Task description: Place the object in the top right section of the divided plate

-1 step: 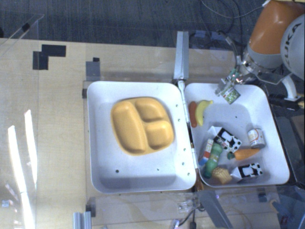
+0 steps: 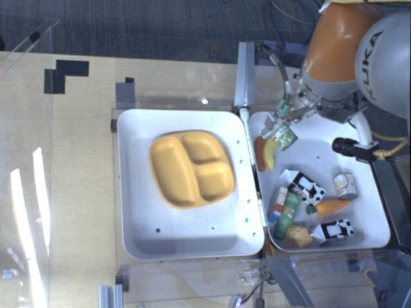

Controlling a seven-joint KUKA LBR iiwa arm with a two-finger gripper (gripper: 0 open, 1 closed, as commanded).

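The pincer (image 2: 282, 124), its state not clear from here, hangs over the right bin's far left corner with a small green packet (image 2: 284, 135) at its tip, and the yellow divided plate (image 2: 191, 168) lies to its left.

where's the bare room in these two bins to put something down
Left bin: bare floor rings the yellow divided plate, widest along the near edge and left side. Right bin: a bare patch mid-floor, between the banana by the divider and the small can. Its near half is crowded: green bottle, carrot and cow-patterned toys packed together.
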